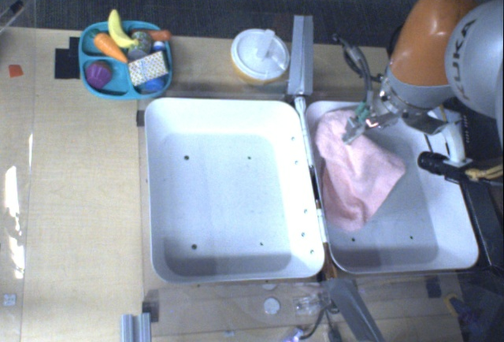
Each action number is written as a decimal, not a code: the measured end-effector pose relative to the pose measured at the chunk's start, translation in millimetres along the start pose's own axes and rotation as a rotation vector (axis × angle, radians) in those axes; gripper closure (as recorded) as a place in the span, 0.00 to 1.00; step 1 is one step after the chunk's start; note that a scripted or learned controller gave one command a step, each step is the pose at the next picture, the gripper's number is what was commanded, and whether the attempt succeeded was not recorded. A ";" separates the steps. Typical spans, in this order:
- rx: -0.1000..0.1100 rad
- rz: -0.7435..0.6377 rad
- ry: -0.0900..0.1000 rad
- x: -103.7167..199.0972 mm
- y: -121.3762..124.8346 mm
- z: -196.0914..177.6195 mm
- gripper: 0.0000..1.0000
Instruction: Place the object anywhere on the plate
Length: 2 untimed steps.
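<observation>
Fingers [353, 128] of the two-finger gripper [358, 124] pinched narrow on the top corner of the crumpled pink fabric cloth [358, 175], eleven o'clock in the right shallow white bin [441, 254]. Nothing placed yet (plate probably the blue divided plastic tray [118, 86], ten o'clock, well apart). Raised bin walls between; open room above.

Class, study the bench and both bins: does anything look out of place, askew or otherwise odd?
Yes. The pink cloth lies crumpled in the right-hand white bin, its upper corner lifted toward the gripper. The blue sectioned tray of toy food and the white lidded cup sit outside the bins, on the bench.
</observation>
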<state>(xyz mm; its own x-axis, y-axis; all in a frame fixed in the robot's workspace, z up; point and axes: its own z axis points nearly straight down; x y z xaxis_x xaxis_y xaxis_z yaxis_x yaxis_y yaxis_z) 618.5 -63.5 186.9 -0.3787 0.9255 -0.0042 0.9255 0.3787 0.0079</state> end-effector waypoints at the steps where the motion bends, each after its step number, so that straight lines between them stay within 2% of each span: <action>1: -0.002 -0.008 -0.001 0.4 3.4 -39.8 1.00; 2: -0.001 -0.413 0.001 48.8 12.5 -31.9 1.00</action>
<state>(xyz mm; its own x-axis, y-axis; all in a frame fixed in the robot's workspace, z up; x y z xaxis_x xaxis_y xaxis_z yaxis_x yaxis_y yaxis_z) 611.3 -13.6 218.7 -0.7180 0.6960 -0.0061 0.6960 0.7180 0.0070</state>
